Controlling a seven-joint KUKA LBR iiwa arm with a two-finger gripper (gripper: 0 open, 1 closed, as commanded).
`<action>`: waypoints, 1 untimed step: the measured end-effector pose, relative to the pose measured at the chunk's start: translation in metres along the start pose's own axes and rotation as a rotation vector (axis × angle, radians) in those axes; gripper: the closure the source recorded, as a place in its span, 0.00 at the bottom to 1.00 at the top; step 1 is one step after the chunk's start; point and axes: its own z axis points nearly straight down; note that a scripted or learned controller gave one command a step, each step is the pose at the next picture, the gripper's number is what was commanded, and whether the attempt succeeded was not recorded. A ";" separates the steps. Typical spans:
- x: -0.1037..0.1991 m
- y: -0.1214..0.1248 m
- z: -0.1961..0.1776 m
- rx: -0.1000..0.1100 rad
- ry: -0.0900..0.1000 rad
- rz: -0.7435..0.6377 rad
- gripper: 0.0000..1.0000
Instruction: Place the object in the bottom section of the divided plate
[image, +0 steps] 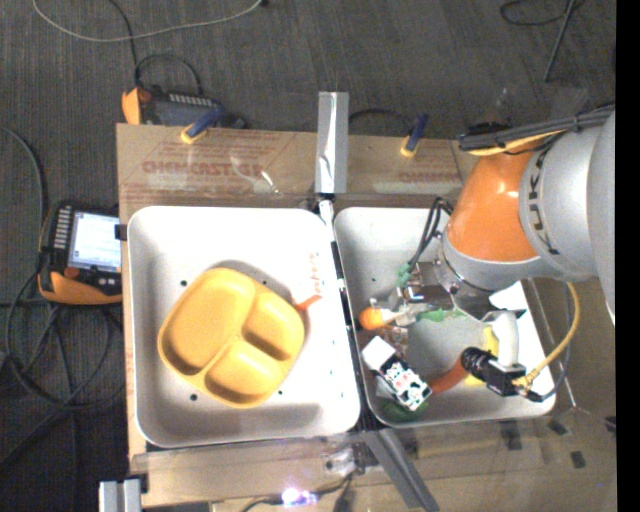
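The yellow divided plate (232, 335) lies in the middle of the left bin (160, 235), with nothing in its three sections. My gripper (405, 303) hangs low over the left part of the right bin (540, 405), under the orange wrist band. A small orange object (371, 318) lies just left of the gripper tip, close to it or touching; I cannot tell whether it is between the fingers. A green piece (438, 315) shows just right of the gripper.
In the right bin's front left corner lie a white block (378, 352) and a white, black and green patterned item (405, 385). An orange stick-shaped thing (449, 373) and a white object (506, 335) lie further right. A thin orange strip (308, 298) lies beside the plate's right edge.
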 end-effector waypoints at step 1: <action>0.054 -0.028 0.001 0.003 -0.003 0.533 1.00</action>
